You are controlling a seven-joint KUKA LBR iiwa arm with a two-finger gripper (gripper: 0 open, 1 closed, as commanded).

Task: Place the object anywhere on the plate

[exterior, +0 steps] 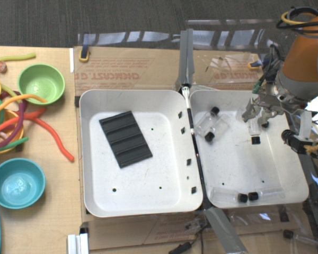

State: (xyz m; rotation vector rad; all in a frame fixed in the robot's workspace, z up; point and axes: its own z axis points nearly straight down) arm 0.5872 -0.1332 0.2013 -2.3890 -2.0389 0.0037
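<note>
Cardboard-covered bench with two white bins: the black ribbed plate [125, 138] lies in the left bin [98, 192], the clear black-capped vial [208, 127] in the right bin [278, 176]. The vial is probably light, stiff and slippery, so pinch across its body. Gripper [261, 115] hangs nearby; spread or closed, I cannot tell

black ribbed plate [125, 138], white bins [90, 157]

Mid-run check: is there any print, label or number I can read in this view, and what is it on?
"CHEMCAST GP", printed in red and seen upside down, on the brown protective sheet behind the left bin.
Similar red print on the sheet behind the right bin: too blurred to read.
</note>
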